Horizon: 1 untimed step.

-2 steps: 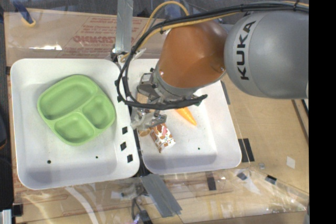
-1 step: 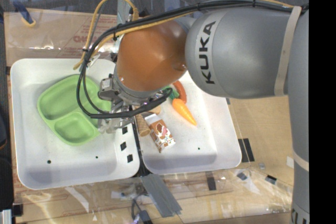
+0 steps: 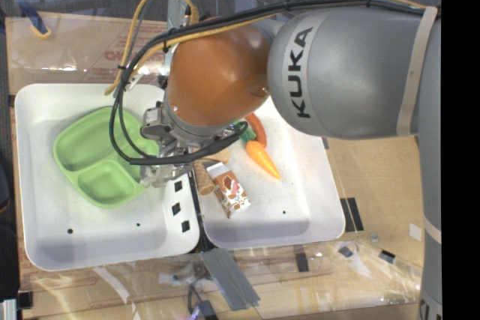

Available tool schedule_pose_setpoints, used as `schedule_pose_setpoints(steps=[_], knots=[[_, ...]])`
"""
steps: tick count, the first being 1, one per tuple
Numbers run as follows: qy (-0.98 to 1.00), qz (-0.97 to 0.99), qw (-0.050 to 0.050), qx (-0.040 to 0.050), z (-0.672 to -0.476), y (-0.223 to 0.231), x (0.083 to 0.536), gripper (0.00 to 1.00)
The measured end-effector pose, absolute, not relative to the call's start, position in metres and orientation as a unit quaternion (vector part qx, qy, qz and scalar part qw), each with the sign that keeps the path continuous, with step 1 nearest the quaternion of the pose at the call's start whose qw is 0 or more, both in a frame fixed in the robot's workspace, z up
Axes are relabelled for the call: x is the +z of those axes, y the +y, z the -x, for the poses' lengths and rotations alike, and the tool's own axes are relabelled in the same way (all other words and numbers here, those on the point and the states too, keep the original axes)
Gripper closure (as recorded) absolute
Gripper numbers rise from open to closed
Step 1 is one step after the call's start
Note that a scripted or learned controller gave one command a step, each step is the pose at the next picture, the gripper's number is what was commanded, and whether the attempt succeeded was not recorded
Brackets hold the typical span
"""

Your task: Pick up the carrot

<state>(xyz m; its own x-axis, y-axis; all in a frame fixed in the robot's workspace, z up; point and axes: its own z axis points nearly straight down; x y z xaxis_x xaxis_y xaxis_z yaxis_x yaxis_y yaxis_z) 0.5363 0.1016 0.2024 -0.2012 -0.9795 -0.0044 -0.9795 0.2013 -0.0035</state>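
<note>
An orange carrot [image 3: 263, 159] lies in the right bin [image 3: 315, 215], its green top pointing up-left toward the arm. A second orange-red piece [image 3: 257, 128] lies just above it, partly under the arm. The arm's big orange wrist band [image 3: 214, 79] and grey body cover the upper part of both bins. My gripper [image 3: 166, 165] hangs below the wrist over the divide between the bins, left of the carrot and beside the green tray; its tips are hidden among cables and mount.
A green two-compartment tray [image 3: 94, 154] sits in the left bin [image 3: 45, 236]. A small brown-and-white snack packet [image 3: 229, 192] lies in the right bin below-left of the carrot. Cables loop around the wrist. The bench carries tape and plastic sheeting.
</note>
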Motion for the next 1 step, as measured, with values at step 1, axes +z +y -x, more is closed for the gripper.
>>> schedule_pose_setpoints(steps=[1], knots=[[0.754,0.657,0.0,0.0016,-0.5608,0.1528,0.1782,1.0]])
